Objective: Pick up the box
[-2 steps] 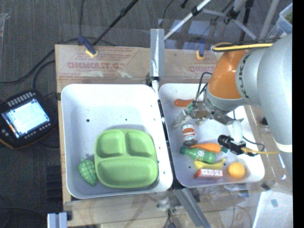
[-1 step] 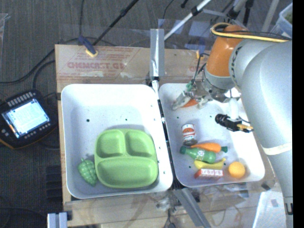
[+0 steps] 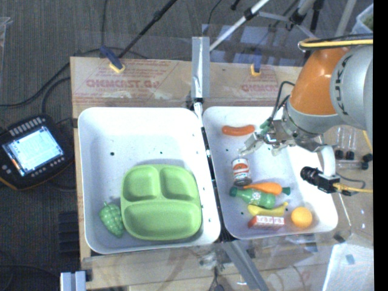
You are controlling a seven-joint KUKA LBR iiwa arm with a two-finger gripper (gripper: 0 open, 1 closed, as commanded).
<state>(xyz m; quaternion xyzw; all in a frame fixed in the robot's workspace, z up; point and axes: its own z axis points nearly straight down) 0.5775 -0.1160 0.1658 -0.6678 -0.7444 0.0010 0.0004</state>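
The box [image 3: 267, 222] is small, red and white, and lies flat at the front edge of the right bin [image 3: 315, 156], between a banana [image 3: 270, 210] and an orange [image 3: 301, 217]. My gripper [image 3: 259, 149] hangs over the middle of the right bin, well behind the box and just right of an upright can [image 3: 241, 171]. It is open, with nothing between its fingers. The grey and orange arm [image 3: 330, 90] covers the bin's far right corner.
In the right bin, a sausage [image 3: 238, 130] lies at the back, with a carrot [image 3: 267, 188] and a green bottle [image 3: 254, 197] just behind the banana. The left bin [image 3: 139, 132] holds a green divided plate [image 3: 162, 202] and a green bumpy fruit [image 3: 111, 218].
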